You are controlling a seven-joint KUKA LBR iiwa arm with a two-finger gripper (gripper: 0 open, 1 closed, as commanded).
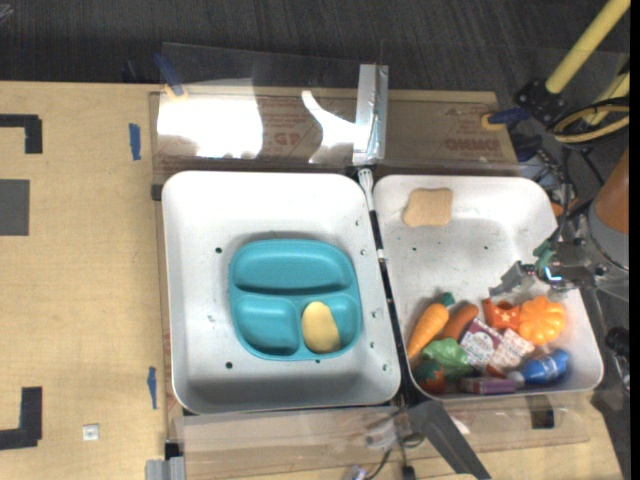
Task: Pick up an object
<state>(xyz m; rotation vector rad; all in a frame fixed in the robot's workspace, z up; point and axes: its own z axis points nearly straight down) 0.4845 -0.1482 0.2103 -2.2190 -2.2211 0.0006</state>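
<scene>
My gripper (pixel 532 276) reaches in from the right over the right bin (pixel 470 243), just above a pile of toy food in that bin's near right corner. Directly under it lie an orange pumpkin-like piece (pixel 543 320) and a small red-orange piece (pixel 501 314). Two carrots (pixel 437 326) lie to the left of them. Printed packets (pixel 495 349), a green piece (pixel 447 355) and a blue piece (pixel 546 368) sit along the near wall. A tan bread slice (pixel 428 207) rests alone at the bin's far left. I see nothing held.
The left bin (pixel 195 268) holds a teal divided plate (pixel 290 268) with a yellow potato-like piece (pixel 320 326) in its near right section. A clear plastic sheet and a taped divider (pixel 368 113) stand behind the bins. Cables and a yellow bar (pixel 590 38) lie at the far right.
</scene>
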